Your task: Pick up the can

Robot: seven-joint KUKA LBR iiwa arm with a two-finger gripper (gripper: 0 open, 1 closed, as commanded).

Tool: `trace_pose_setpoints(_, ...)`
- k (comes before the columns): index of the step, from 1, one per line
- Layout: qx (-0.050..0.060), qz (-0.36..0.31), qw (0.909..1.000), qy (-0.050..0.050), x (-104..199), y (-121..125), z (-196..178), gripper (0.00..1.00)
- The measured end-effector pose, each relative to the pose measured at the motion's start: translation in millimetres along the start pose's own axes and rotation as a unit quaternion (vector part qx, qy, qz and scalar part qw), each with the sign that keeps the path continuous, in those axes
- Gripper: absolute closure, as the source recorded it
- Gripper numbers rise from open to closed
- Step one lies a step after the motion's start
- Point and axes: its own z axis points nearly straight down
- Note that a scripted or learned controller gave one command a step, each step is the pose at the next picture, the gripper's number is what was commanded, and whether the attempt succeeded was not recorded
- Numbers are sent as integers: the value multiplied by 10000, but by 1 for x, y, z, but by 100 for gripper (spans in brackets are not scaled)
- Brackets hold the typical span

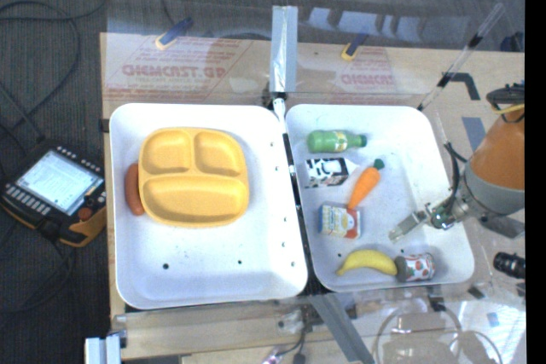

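You had the can [415,267] lying on its side in the front right corner of the right bin [426,125], touching or just short of the banana [368,262] at its left end. The hand [408,226] hung just above and behind it, low over the bin floor, with the arm [505,162] coming in from the right. It gripped nothing; whether its fingers stood open or closed you could not tell, they were too small and blurred at that slant.

Risks from there, as judgements:
- The can sat tight to the bin's front wall and corner. A straight-down approach could put one finger on the rim or wall and stall the close.
- It lay on its side, so it would likely roll if touched off-centre. A nudge could send it along the wall or under the banana's tip.
- The banana was so near that a wide close might catch both, or shove the banana and miss.
- The juice box [339,222] and carrot [364,186] sat behind the approach path, near enough to get clipped on a sideways sweep.

The milk carton [326,171] and green bottle [335,141] were well apart from it. The left bin [205,268] held the yellow tray [194,176], no concern for you.
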Motion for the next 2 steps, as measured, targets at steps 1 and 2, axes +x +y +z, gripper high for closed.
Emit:
trace_pose_setpoints(1,-33,538,9985,35,4,5,23,0)
trace_pose_setpoints(2,-1,543,9985,16,12,5,20,0)
